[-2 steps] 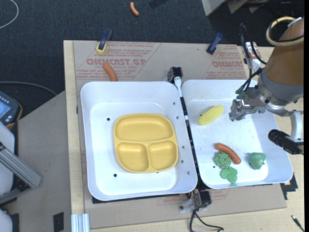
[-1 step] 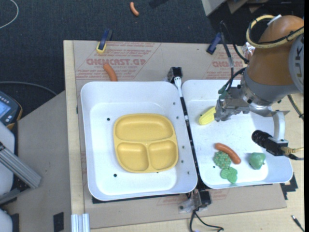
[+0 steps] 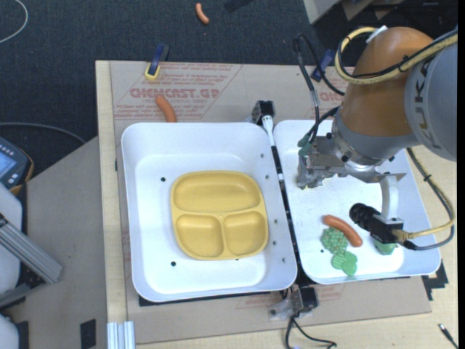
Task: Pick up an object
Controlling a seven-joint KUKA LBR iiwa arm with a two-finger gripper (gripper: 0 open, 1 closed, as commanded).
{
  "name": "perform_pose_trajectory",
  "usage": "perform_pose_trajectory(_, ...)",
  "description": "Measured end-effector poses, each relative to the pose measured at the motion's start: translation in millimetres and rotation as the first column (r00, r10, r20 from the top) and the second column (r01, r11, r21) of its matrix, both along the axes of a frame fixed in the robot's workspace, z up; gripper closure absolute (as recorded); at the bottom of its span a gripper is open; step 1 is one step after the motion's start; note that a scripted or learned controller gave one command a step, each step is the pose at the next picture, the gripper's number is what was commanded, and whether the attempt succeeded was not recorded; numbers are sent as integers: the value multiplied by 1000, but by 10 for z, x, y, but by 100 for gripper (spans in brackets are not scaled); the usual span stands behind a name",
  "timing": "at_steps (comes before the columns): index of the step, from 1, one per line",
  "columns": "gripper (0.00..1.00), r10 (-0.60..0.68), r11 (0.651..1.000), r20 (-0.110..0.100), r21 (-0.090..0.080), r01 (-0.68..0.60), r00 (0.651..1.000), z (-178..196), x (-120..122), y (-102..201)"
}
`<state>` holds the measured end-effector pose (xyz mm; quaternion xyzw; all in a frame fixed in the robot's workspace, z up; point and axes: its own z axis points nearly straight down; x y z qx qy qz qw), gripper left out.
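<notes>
The grey arm (image 3: 385, 115) is seen reaching in from the right, and the gripper (image 3: 311, 173) is placed over the upper left part of the right bin (image 3: 314, 213), close to the seam where the two bins meet. Nothing can be made out in the gripper's grasp, and whether it is spread or pressed together cannot be told from this angle; nor can it be told whether the bin floor is touched. The pickable things are found lower in the same bin, apart from the gripper: an orange sausage (image 3: 341, 229) is laid at a slant, and a knobbly green piece (image 3: 334, 240) is tucked just beside its lower edge, seemingly touching it. A second, smoother green piece (image 3: 347, 263) is set just below that, near the bin's front rim. A further scrap of green (image 3: 386, 249) is glimpsed to the right, partly hidden by the robot's own hardware. In the left bin (image 3: 134, 195) a yellow tray (image 3: 218, 213) with three compartments is laid flat in the middle. The bins are borne on a cardboard sheet (image 3: 189, 86) with red lettering, on which another sausage (image 3: 166, 108) is left near the left bin's far rim, and a yellow and blue clip (image 3: 155, 62) is fixed at the sheet's far edge. A third sausage (image 3: 202, 13) is spotted on the dark floor beyond.
</notes>
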<state>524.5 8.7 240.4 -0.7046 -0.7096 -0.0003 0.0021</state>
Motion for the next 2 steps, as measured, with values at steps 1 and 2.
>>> perform_pose_trajectory(1,100,-2,1000,-3,-1,2,1000,-211,-115,500)
perform_pose_trajectory(2,100,-4,1000,5,-2,4,1000,-53,-86,718)
